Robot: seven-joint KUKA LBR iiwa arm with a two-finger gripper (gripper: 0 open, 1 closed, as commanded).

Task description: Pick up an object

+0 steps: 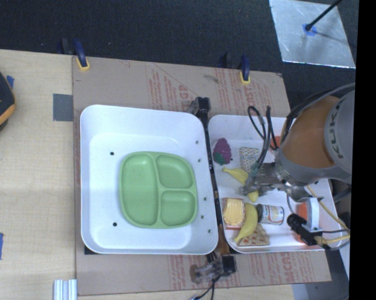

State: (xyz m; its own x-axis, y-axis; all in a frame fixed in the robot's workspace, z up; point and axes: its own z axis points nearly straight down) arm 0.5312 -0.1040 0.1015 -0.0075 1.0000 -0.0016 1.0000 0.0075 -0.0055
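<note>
My gripper [254,184] is low in the right bin [272,123], at its middle. It sits right at the right end of a small yellow banana [235,174]. A bit of yellow shows just under the gripper, and I cannot tell whether it is held. A purple bunch of grapes [222,150] lies to the upper left. Below the gripper are a larger banana [249,221], a yellow block [233,212] and a small can [272,214] on its side. The arm's orange band [308,141] covers the bin's right part.
The left bin [102,137] holds a green divided plate [157,189]. In the right bin there are also a flat patterned card [249,156], a toast-like slice [254,239] at the front and an orange and white object [310,213]. Black cables loop over the bin's far rim.
</note>
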